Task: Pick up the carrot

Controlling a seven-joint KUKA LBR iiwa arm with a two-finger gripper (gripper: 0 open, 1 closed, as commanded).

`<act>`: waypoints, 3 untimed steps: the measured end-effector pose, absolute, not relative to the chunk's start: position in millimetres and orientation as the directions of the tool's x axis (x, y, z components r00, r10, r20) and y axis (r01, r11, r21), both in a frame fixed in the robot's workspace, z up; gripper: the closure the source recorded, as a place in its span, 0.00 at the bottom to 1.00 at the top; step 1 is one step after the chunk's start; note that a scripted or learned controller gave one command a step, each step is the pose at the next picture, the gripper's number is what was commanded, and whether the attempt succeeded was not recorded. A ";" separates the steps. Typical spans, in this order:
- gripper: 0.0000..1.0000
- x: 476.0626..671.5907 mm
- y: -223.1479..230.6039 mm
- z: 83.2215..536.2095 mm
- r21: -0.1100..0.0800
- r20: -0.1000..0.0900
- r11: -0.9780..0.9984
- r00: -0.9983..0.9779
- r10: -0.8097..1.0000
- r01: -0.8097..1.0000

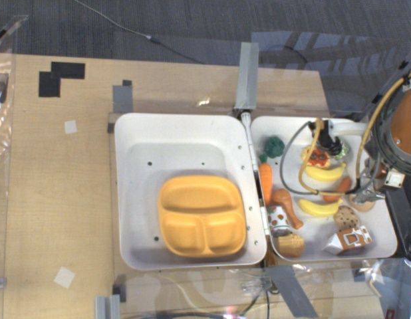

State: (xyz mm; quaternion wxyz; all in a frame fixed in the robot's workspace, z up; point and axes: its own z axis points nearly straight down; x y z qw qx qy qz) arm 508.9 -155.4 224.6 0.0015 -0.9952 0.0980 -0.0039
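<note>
Finding the carrot (265, 181) lying along the right bin's (285, 126) left edge, beside a drumstick (286, 206). Seeing the claw (365, 193) hanging over that bin's right edge, failing to tell whether apart or together.

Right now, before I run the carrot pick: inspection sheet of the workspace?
surface: wooden bench; left bin and right bin side by side.
job's things: carrot lies in the right bin along its left wall, not held.
clutter: yellow divided tray in the left bin; banana, drumstick, green toy, cookie, carton in the right bin.
grippers: gripper at the right bin's right side, apart from the carrot.
cables: dark cable arcs over the right bin.
surroundings: carpet; black tape marks on the bench.
</note>
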 end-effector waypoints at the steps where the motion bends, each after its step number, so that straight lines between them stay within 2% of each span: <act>1: 1.00 588.7 -180.7 173.2 -0.006 -0.001 -0.973 0.973 -0.231 -0.231; 2: 1.00 632.7 -204.2 186.4 -0.002 0.008 -0.980 0.980 -0.197 -0.197; 3: 1.00 565.1 -207.3 191.2 -0.002 0.006 -0.980 0.980 -0.200 -0.200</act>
